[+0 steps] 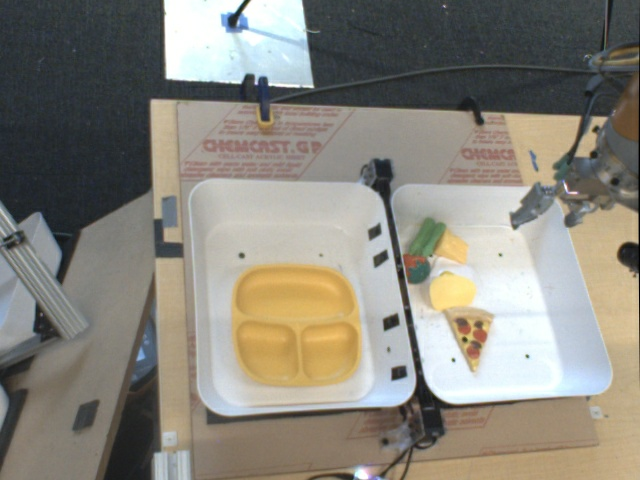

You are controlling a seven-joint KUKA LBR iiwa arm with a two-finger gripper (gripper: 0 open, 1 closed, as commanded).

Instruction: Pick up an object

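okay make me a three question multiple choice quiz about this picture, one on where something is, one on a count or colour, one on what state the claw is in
1. Where does the yellow divided tray lie?
A. In the left bin
B. In the right bin
C. On the bench outside the bins

2. How many compartments does that tray have?
A. Two
B. Three
C. Five

3. How does the claw stand?
A. Gripping the pizza slice
B. Pressed into the tray
C. Above the right bin's far right part, holding nothing

Key:
1 A: the tray sits inside the left bin.
2 B: one wide compartment at the far side, two smaller ones at the near side.
3 C: the claw hangs over the right bin, with the pizza slice and the other toy foods lying apart from it by the bin's left wall.
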